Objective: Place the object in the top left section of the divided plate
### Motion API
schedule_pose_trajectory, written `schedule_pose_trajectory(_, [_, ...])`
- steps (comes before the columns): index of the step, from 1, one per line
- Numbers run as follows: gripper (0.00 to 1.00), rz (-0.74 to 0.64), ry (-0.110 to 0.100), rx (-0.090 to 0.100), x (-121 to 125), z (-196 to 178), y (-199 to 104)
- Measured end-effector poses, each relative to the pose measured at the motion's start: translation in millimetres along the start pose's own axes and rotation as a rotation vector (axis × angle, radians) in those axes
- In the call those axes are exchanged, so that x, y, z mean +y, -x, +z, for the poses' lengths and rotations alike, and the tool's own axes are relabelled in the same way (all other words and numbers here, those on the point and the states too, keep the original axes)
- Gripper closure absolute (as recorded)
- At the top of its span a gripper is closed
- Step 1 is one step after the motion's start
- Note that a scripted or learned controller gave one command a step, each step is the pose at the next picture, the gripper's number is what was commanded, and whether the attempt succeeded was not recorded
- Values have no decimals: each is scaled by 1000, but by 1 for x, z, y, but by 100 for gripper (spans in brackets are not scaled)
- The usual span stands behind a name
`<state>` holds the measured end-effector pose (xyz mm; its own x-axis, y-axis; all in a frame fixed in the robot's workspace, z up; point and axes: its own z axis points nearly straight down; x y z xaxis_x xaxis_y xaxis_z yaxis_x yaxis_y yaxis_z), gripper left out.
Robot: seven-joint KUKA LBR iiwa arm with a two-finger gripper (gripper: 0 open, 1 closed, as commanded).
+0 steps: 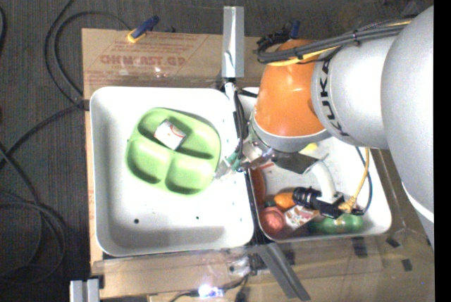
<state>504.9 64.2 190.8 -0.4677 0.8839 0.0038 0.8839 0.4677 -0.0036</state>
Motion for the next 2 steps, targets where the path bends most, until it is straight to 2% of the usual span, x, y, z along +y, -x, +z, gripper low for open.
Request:
schedule_pose_trajectory(1, [100,87,4,-8,-47,-149,48])
schedule_pose_trajectory(2, [100,449,3,-7,-88,-216,121])
